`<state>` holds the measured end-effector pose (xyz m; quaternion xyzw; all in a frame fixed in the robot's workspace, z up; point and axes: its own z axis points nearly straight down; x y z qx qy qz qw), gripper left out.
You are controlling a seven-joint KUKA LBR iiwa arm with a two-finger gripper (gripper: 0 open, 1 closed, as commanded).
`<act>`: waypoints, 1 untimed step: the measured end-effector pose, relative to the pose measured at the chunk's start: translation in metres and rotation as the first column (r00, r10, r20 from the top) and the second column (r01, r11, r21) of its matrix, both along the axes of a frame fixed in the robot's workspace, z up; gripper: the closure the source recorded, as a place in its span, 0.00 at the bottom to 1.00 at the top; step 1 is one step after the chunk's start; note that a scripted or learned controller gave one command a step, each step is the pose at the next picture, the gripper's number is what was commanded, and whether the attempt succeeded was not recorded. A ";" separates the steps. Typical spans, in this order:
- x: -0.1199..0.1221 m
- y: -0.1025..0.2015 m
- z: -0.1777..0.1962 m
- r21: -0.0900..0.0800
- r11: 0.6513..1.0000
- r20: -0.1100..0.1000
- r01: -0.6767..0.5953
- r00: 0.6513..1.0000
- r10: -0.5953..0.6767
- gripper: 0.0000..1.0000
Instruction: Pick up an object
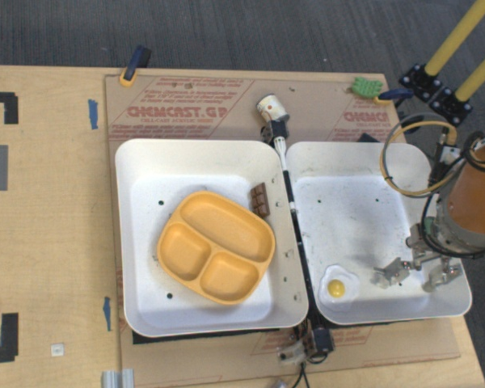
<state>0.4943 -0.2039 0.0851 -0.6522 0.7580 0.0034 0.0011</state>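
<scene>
Down in the right bin [372,180], a little toy fried egg [337,285] lay flat on the floor, close to the bin's front left corner. It was white with a yellow middle. Nothing was touching it.

Just to the right of the egg, near the bin's front edge, the gripper [417,275] hung low over the bin. Its two fingers [390,274] stood spread apart, with bare white floor showing between them. They held nothing. The egg was beside them, near but apart, not in the gap.

So the job looked to be at the reaching step. The picking up was not done yet. For the next move, the gripper would need to slide toward the bin's left side until the egg sat between the two fingers, then go down and pinch. The egg looked thin and flat, so I think the fingers would have to get very low to catch it, and it could slip out.

Over in the left bin [137,217], a yellow tray [217,247] with three parts sat in the middle. A small brown block [259,200] lay by that bin's right wall, touching the tray's back edge.
</scene>
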 end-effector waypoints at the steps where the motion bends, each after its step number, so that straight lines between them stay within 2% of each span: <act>1: 0.070 0.010 0.029 -0.004 0.999 0.007 -0.035 0.999 0.035 0.00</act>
